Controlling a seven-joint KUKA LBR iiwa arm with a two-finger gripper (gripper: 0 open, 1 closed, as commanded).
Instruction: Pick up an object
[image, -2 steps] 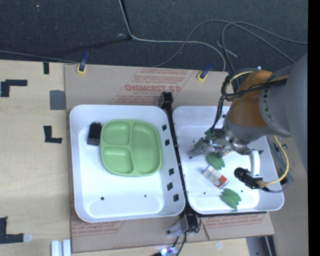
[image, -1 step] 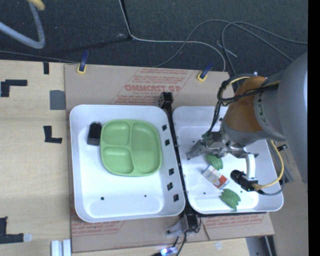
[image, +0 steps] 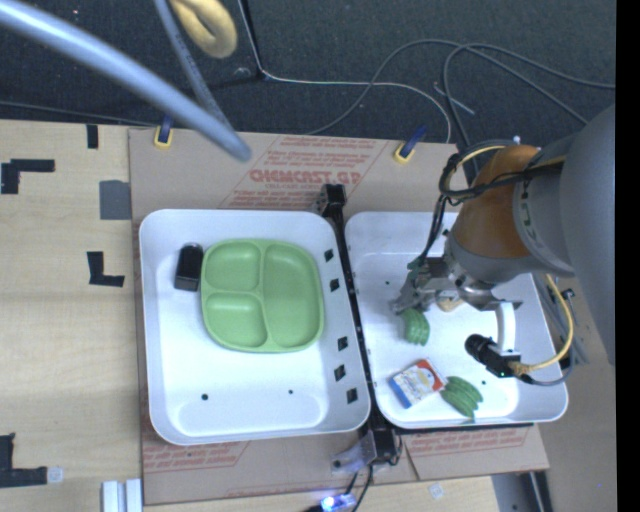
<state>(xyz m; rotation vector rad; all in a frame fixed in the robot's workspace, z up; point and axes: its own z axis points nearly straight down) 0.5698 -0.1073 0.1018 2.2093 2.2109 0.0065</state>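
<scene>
My gripper (image: 418, 297) is low in the right bin (image: 540, 405), near its left side, under the orange band of the arm (image: 495, 215). A small green object (image: 415, 326) lies just below the gripper's tip, touching or nearly touching it. A small packet in red, white and blue (image: 416, 382) lies near the bin's front. Beside that packet, to the right, is a green bumpy object (image: 464, 396). The arm hides much of the bin's back and right part.
The left bin (image: 160, 330) holds a green divided plate (image: 263, 295) with a small black object (image: 188, 267) at its left edge. A black ridge (image: 345, 310) separates the bins. A black fitting with a yellow cable (image: 490, 355) hangs off the arm.
</scene>
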